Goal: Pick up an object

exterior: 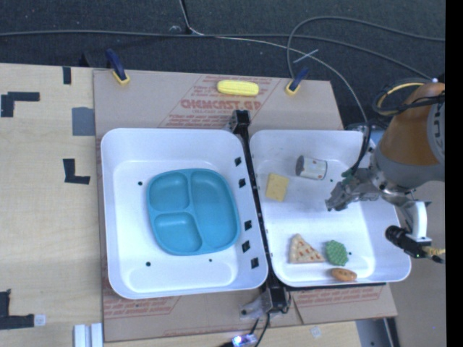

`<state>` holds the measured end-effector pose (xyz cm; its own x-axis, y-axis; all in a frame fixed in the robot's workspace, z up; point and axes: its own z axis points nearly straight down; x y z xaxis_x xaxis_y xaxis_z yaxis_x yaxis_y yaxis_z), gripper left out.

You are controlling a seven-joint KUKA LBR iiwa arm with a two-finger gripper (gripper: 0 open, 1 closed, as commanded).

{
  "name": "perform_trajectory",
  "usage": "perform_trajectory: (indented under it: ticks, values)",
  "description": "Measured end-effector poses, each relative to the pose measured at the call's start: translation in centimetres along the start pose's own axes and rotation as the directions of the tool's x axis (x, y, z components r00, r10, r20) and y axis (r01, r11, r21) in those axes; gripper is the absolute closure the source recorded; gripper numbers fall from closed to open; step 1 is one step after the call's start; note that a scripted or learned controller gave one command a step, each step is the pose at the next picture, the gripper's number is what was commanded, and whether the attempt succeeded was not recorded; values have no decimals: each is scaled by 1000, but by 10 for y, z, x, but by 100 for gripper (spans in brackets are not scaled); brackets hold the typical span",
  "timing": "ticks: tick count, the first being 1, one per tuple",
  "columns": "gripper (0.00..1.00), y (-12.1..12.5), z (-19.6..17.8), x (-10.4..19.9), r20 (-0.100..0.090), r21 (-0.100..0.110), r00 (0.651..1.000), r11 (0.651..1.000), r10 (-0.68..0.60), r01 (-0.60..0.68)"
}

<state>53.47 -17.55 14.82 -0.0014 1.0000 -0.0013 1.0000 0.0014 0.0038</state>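
The right bin (282, 144) holds several small objects: a grey-and-white cylinder (312, 167) at the back, a pale yellow square (277, 186) near the left wall, a triangular pizza-like slice (304, 251), a green leafy piece (336, 252) and a small orange piece (343, 273) at the front. My gripper (338, 199) hangs over the right part of this bin, to the right of the yellow square and below the cylinder. Nothing shows between its tips.
The left bin (119, 194) carries a blue divided plate (192, 210). A yellow object (237, 87) lies on the cardboard behind the bins, between two clamps (116, 67). Cables (318, 56) run across the back toward the arm.
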Motion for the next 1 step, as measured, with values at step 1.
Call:
perform_trajectory:
  ticks: [1]
  values:
    - [100, 0, -63, 1, 1, -1, 1000, 1000, 0, 0]
